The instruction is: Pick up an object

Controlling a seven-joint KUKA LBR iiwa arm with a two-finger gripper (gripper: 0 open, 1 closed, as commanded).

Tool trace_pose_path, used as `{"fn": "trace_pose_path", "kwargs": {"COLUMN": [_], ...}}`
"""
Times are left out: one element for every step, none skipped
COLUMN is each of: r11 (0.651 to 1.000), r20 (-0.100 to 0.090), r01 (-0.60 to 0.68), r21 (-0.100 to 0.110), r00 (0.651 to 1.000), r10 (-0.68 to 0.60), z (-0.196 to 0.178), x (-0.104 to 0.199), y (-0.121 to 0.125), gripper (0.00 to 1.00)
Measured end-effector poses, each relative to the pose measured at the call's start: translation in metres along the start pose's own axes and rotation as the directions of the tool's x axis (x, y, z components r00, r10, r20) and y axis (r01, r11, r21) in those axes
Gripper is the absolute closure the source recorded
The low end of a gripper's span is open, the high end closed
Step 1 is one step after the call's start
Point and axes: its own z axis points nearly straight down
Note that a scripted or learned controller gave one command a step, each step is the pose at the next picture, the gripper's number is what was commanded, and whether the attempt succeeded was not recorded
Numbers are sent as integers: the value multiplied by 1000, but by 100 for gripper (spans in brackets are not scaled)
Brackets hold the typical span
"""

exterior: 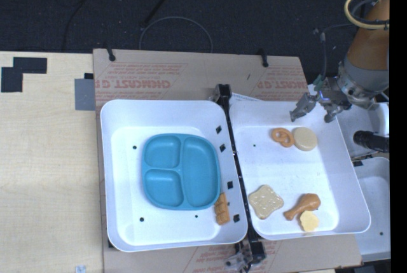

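The candidate objects lie in the right shallow white plastic bin point(346, 167): a small orange pretzel-shaped toy point(281, 136) touching a pale cream round disc point(304, 139) near the far side, and toward the near side a beige toast-shaped slice point(265, 200), an orange-brown toy drumstick point(303, 205) and a small yellow round piece point(310, 222) just beside it. The two-finger gripper point(317, 107) hovers over the bin's far right corner, fingers spread apart with nothing between them. The left white bin point(121, 132) holds a blue three-compartment plastic tray point(180, 171) and a small orange ridged toy point(222, 209) at its right wall. The brown cardboard sheet point(191, 74) beneath bears upside-down red printing, not clearly readable.
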Motion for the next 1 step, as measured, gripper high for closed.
{"fn": "trace_pose_path", "kwargs": {"r11": [1000], "r20": [-1], "r01": [5], "r21": [4], "r00": [1000], "r10": [-5], "z": [62], "x": [5], "y": [5], "gripper": [0]}}
